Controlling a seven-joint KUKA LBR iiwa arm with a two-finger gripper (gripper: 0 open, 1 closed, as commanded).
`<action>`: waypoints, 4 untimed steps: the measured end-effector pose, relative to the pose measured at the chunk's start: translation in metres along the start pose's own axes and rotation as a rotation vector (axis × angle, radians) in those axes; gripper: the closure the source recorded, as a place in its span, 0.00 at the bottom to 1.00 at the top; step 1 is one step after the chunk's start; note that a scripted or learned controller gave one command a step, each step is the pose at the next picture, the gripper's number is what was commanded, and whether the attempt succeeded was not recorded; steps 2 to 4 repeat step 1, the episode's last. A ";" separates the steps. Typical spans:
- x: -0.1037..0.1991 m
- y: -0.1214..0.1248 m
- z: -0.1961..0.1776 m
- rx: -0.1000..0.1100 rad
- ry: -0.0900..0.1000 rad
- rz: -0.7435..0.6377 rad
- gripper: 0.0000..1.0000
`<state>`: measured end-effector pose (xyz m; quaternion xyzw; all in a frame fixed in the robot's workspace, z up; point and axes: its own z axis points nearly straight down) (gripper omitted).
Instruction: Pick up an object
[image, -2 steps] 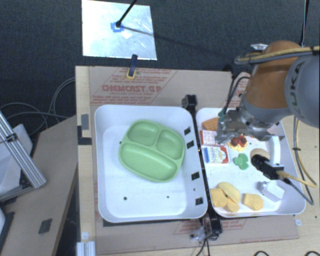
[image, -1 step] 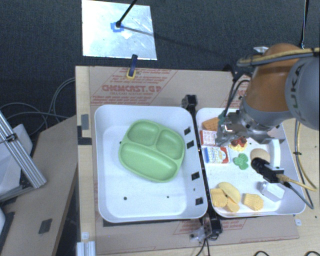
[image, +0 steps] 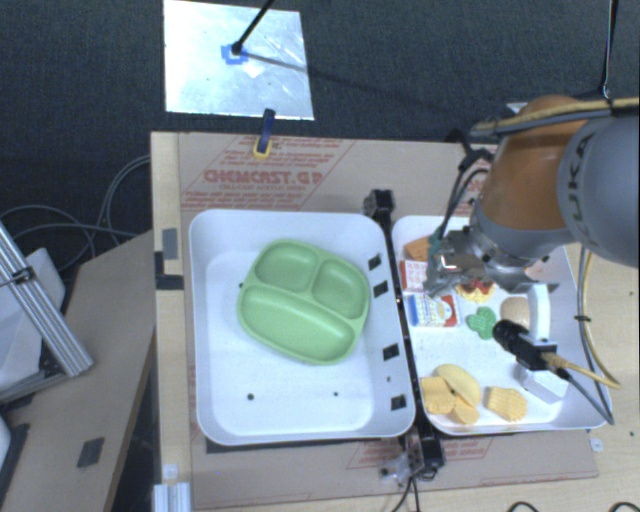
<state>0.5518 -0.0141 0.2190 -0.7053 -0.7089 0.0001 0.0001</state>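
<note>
Looking down, I see the gripper (image: 447, 272) low in the right bin (image: 560, 418), close to the divider (image: 397, 310) between the bins; whether it is open or holding anything I cannot tell. Free room there lies mid-bin, toward the near rim. Toys crowd that bin: a red-and-white packet (image: 428, 308) just beside the gripper, a green piece (image: 483, 322), yellow pieces (image: 452, 390) near the front edge. A green divided plate (image: 304, 301) sits in the left bin (image: 220, 400).

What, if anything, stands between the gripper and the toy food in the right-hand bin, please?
Nothing visible does. The gripper hangs directly over the right bin, above the red-and-white packet; the banana and green piece lie uncovered nearby.
</note>
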 end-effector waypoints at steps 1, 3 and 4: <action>-0.008 0.007 -0.015 -0.003 0.000 0.004 1.00; -0.008 0.007 -0.015 -0.003 0.000 0.004 1.00; -0.008 0.007 -0.015 -0.003 0.000 0.004 1.00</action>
